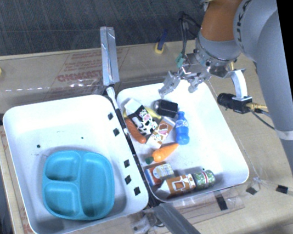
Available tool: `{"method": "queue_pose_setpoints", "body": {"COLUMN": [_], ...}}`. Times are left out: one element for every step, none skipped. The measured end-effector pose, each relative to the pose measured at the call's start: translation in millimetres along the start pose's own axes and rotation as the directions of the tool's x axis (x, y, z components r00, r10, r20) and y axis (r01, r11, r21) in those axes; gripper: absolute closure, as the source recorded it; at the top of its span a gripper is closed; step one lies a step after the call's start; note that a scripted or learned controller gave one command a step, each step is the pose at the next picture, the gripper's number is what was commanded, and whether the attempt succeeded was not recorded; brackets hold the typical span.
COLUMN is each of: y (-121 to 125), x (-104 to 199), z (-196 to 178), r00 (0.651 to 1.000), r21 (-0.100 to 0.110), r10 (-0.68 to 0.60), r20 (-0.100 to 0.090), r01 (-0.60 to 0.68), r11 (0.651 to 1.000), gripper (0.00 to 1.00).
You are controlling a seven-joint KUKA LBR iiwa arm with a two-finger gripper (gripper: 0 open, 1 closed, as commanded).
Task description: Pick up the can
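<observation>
Green-labelled, the can (pixel 203 177) is lying on its side against the near wall of the right bin (pixel 234 143), just right of an orange bottle (pixel 180 183), well apart from the jaws. Farther right and toward the far wall, the gripper (pixel 181 83) is hanging with its fingers spread apart, gripping nothing, the grey arm (pixel 255 17) reaching in from the right.

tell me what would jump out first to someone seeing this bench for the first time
The big sky-blue plastic divided tray fills much of the left white bin and draws the eye first. Next comes the jumble in the right white bin: a small blue bottle, an orange toy carrot, and a green-ended can lying on its side at the near wall. The grey arm's gripper hovers over that bin's far edge.
</observation>
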State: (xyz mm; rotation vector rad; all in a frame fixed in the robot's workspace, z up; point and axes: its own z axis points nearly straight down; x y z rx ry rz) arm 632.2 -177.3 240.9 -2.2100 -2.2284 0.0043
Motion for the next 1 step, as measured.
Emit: {"method": "queue_pose_setpoints", "body": {"y": [-56.6], "x": [35.7], "z": [118.0], "r00": [0.991], "r21": [-0.006], "r10": [-0.131], "r20": [0.001], "r01": [0.131], "r11": [0.991], "gripper": [0.00]}}
